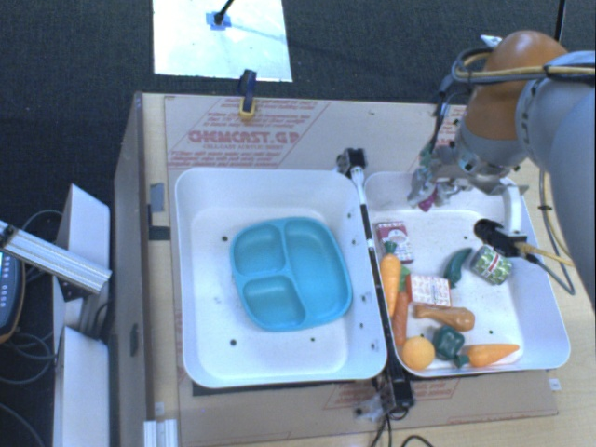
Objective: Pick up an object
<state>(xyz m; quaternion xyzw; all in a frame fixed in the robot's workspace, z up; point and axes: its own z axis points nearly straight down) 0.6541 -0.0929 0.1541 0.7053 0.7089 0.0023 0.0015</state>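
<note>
Dark carpet lies around the bench (242,138), whose brown board top carries two shallow white bins side by side. We see the toys to pick from all in the right bin (545,315). A red and white carton (394,240) lies nearest its far left corner, and a long carrot (390,276) runs down the left wall just below it. Beside that lies a flat cracker box (429,291), printed in a grid, with a tan drumstick (447,317) touching its near edge. Along the near wall sit a round orange (418,353), a knobbly green pepper (448,343) and a short carrot (492,353) lying on its side. Nearer the middle, a green pod (456,265) rests just beside a small green can (490,264).

We find the gripper (430,192) over the far left corner of that bin, apart from the carton and with no toy seen in it. We cannot tell whether it is open or closed. The grey arm and its orange band crowd the far right corner.

Past the black divider, the left bin (214,194) holds a glossy blue plate (291,273) with three compartments, set at a tilt. Beyond the bench, a pale square (222,26) lies on the carpet.
</note>
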